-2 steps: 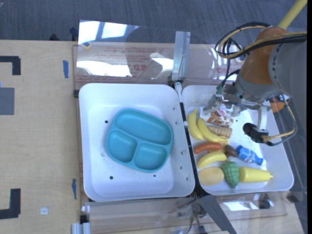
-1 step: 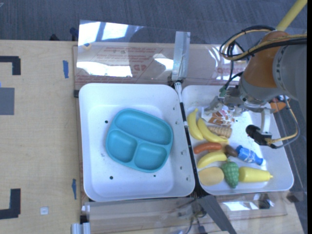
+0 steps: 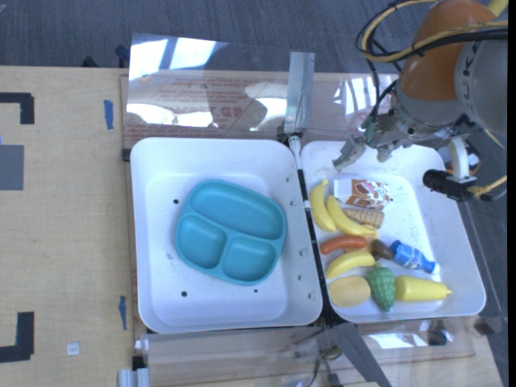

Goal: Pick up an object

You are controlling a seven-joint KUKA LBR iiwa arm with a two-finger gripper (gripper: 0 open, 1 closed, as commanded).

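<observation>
The gripper (image 3: pixel 364 146) hangs open and holds nothing, above the far edge of the right bin (image 3: pixel 463 228). The toy foods, among them a banana (image 3: pixel 321 206), lie inside this bin.

Arm (image 3: pixel 463 47) cut off at the right edge; hand (image 3: pixel 367 145) blurred, grip unreadable.

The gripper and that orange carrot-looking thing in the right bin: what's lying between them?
In the camera view, between the gripper and the carrot lie a printed packet and a banana.
</observation>
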